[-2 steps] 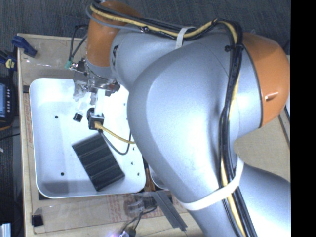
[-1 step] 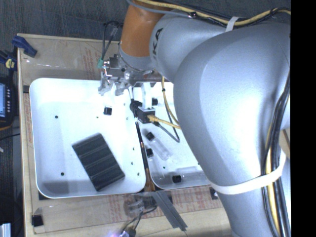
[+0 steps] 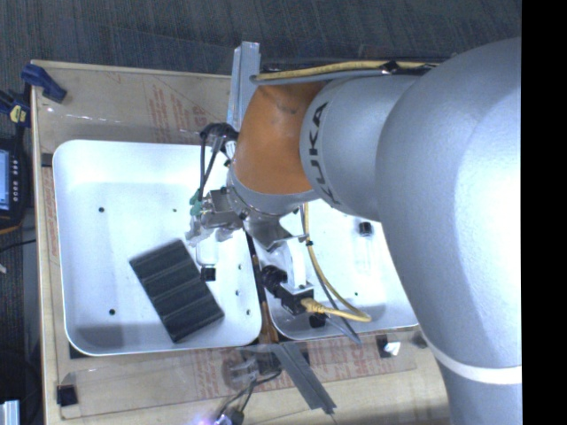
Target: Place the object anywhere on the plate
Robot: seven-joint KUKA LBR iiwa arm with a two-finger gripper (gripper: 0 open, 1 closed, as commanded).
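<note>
Over the left bin's right half, the gripper (image 3: 205, 248) hangs from the grey arm (image 3: 425, 166) with the orange band (image 3: 270, 149); cables and fittings crowd it, and whether it is spread or pressed together cannot be told. Just beside and below it to the left lies a dark ribbed slab (image 3: 175, 290), flat on the floor of the left bin (image 3: 89, 228) and set at a slant. It appears to be the plate, though that is a judgement. No separate object can be made out at the gripper, so the whereabouts of the thing to be placed cannot be told.

Doing this step well would likely mean centring the gripper above the slab's broad face, lowering until the load is close to the ribs, and releasing gently so that nothing slides off the slanted edge toward the bin wall.

Right of the gripper, the right bin (image 3: 376, 299) lies mostly under the arm; a small dark piece (image 3: 364, 228) sits on its visible floor, and a yellow cable (image 3: 332, 304) trails across it.
</note>
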